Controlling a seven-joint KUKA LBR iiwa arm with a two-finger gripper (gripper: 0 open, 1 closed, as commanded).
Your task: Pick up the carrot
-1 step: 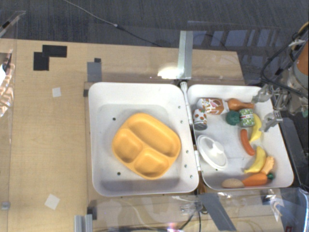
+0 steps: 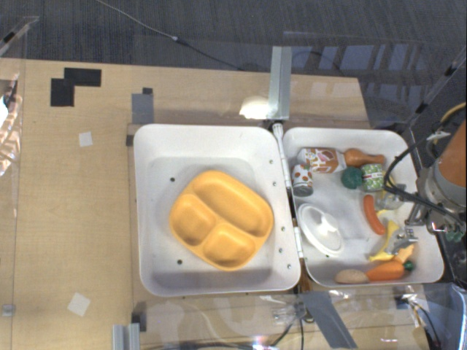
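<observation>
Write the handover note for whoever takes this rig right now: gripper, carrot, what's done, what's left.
Gripper: at the right bin's right side, low over the clutter near the banana; whether its fingers are open or shut can't be read.
Carrot: lying in the right bin's near right corner, next to a tan potato-like piece, just below the gripper.
Left bin: holds the yellow divided plate.
Done: arm is over the right bin close to the carrot.
Left: carrot not lifted; it still has to be grasped and raised.
</observation>
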